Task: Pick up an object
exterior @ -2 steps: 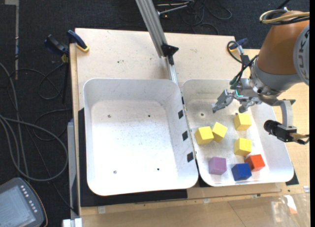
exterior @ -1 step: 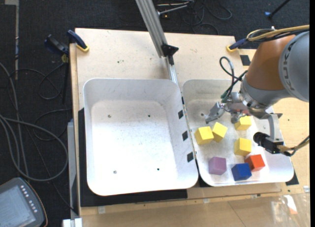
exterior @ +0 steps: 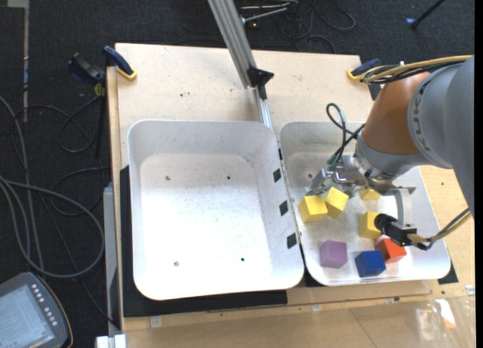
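Grey arm (exterior: 445,109) w/ orange band (exterior: 391,118), black & yellow cables.

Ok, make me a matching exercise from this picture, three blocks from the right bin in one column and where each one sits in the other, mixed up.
Things:
1. purple block
2. blue block
3. orange block

Places:
A. near the bin's front edge, between the other two
B. furthest right of the three
C. furthest left, below the yellow blocks

Pairs: 1-C, 2-A, 3-B
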Motion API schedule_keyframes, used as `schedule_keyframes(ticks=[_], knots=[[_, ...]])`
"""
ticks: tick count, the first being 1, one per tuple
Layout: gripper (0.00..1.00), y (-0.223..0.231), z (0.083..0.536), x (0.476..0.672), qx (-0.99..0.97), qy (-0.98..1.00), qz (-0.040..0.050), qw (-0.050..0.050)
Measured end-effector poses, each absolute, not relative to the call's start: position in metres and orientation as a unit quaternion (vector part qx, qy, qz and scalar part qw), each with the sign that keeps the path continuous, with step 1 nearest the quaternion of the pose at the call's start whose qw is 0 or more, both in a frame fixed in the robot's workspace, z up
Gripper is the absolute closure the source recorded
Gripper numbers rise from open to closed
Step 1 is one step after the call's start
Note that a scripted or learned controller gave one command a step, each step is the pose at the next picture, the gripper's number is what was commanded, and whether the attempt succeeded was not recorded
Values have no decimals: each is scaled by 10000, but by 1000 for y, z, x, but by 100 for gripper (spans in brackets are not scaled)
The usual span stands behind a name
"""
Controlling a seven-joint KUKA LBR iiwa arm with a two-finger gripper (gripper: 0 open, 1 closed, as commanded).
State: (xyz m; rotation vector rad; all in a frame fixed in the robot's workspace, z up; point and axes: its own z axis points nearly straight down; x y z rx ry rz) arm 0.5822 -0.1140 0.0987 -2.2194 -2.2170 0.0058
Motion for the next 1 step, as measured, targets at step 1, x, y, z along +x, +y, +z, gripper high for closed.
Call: schedule_keyframes(ticks=[1], knots=[[0,-114,95,582,-7074,-7068,5,7]])
